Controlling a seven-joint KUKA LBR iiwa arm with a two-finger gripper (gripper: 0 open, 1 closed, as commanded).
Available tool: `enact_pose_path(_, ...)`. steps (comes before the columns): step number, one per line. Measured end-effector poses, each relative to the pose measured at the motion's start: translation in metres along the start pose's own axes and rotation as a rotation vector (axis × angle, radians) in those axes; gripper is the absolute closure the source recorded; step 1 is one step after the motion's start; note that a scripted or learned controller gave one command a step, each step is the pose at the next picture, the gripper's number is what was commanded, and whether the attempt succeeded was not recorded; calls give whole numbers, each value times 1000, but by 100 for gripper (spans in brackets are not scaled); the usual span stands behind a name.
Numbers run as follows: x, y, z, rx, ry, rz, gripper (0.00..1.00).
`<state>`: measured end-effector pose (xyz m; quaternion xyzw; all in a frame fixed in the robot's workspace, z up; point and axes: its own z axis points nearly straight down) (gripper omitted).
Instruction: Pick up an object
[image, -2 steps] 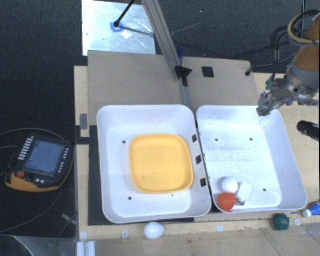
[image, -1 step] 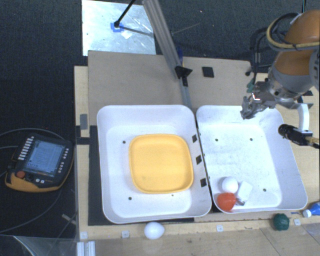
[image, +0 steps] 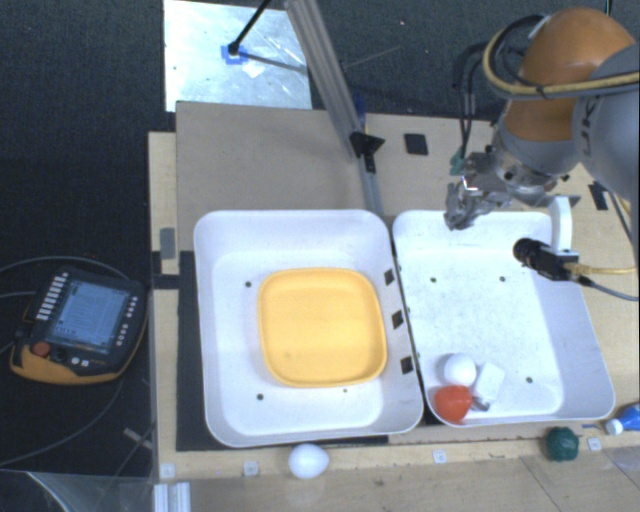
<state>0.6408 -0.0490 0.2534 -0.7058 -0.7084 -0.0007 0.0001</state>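
In the right bin (image: 580, 330), at its near left corner, lie a white ball (image: 459, 369), a red-orange ball (image: 454, 403) and a small white block (image: 489, 382), close together. My gripper (image: 460, 213) hangs over the far edge of the right bin, well away from these objects. Nothing shows between its fingers. The arm's orange band (image: 572, 60) is at the top right.
A yellow square plate (image: 322, 326) lies in the left bin (image: 225, 300). A white egg-shaped object (image: 308, 461) and a dark green ball (image: 562, 443) rest on the bench in front of the bins. A teach pendant (image: 78, 321) sits at left. A black cable fitting (image: 545, 257) overhangs the right bin.
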Motion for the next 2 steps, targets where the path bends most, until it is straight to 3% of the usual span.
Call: enact_pose_path(2, 105, 8, 22, 1, 0, 0, 100)
